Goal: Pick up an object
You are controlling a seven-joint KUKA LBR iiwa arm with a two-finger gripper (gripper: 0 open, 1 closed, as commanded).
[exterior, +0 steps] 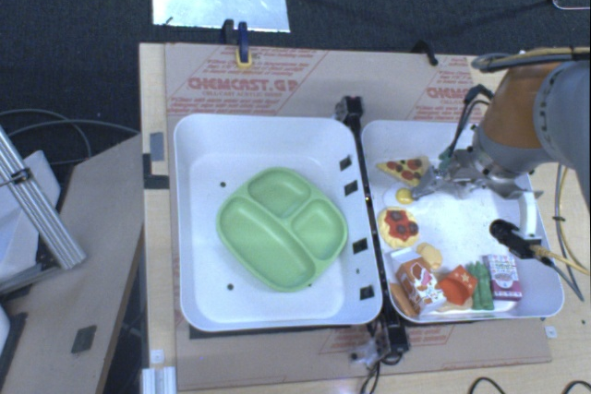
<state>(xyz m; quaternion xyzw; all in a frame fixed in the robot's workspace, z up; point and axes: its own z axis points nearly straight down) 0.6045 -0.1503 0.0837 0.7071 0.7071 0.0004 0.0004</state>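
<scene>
Can't tell if the jaws of the gripper (427,188) are apart or together, but the pizza slice (404,169) sits just up-left of them.

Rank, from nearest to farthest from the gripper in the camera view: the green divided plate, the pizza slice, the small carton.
Measured from the gripper:
1. Pizza slice, right bin, just up-left of it.
2. Small carton, right bin, near corner.
3. Green divided plate, left bin.
</scene>
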